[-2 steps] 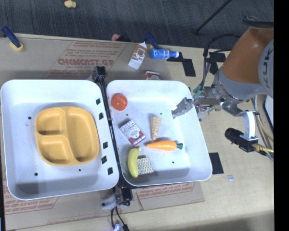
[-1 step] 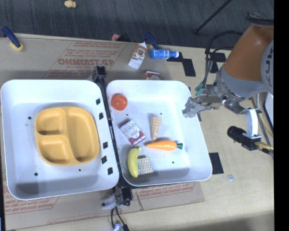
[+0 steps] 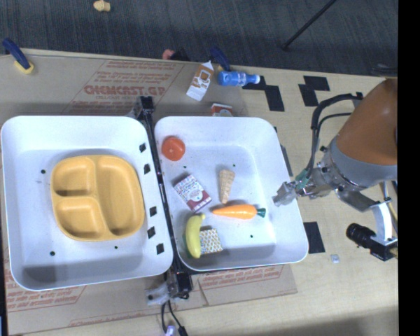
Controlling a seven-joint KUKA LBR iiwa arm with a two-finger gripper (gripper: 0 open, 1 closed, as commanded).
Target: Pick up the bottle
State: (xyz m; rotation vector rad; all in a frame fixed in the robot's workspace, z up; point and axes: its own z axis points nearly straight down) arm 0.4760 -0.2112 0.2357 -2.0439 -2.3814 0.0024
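Camera view: bottle (image 3: 236, 79) flat beyond bins, cap rightward; end effector (image 3: 285, 193) state unclear.

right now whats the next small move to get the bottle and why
Probably swing the tool toward the far side of the bench: the blue bottle lies on its side there, outside the right bin, while the tool sits at that bin's right rim, apart from the bottle.

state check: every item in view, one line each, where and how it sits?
bottle: lying on bench, outside bins
gripper: at right bin's right rim, holding nothing visible
carrot: lying in right bin
banana: lying in right bin
yellow tray: flat in left bin
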